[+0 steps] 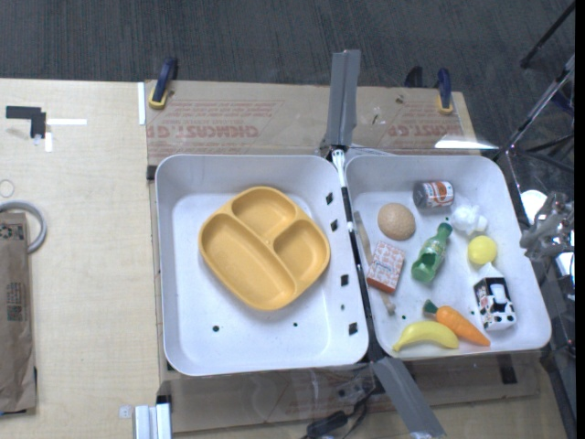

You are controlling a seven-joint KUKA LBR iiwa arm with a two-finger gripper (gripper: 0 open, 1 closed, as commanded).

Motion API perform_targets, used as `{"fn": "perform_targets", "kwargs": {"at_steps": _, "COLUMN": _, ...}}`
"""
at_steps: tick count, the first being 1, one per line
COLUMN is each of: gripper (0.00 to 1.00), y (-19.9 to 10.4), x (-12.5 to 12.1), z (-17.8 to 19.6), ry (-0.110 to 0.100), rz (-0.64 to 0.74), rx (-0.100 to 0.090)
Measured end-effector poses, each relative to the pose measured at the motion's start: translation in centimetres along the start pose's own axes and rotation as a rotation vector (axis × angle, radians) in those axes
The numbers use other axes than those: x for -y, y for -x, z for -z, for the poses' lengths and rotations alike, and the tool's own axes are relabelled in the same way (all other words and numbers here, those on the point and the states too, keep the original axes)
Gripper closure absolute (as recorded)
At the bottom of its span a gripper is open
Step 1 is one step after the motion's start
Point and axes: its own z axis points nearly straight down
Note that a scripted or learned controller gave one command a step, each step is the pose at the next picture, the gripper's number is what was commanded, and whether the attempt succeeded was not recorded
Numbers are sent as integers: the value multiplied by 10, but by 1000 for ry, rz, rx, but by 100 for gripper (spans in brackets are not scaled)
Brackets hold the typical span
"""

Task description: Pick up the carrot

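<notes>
Carrot [462, 326] lies in the right bin [508, 183], lower right of the frame, close to that bin's near wall. Orange body, green tuft at its upper-left end; long axis runs from upper left to lower right, tip pointing lower right. Banana [426, 337] touches or almost touches it on the left; the black-and-white carton [494, 302] stands just beside it, up and to the right. Green bottle [431, 253] is farther up.

Tool [546, 230]: a grey metallic shape at the right edge of the frame, outside the bin's right wall. Blurred and partly cut off, so I cannot tell its state.

Key relation: carrot sits down and to the left of the tool. Judgement: approach must come in over the right wall, closing across the carrot's short axis, clear of banana and carton.
</notes>
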Motion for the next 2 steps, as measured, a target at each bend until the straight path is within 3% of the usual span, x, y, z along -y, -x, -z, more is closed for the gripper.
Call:
{"fn": "perform_targets", "kwargs": {"at_steps": 1, "gripper": 0, "y": -20, "x": -18, "z": -117, "ry": 1, "rz": -15, "rx": -3}}
{"fn": "perform_targets", "kwargs": {"at_steps": 2, "gripper": 0, "y": 28, "x": -2, "z": 3, "ry": 1, "rz": 117, "rx": -2}}
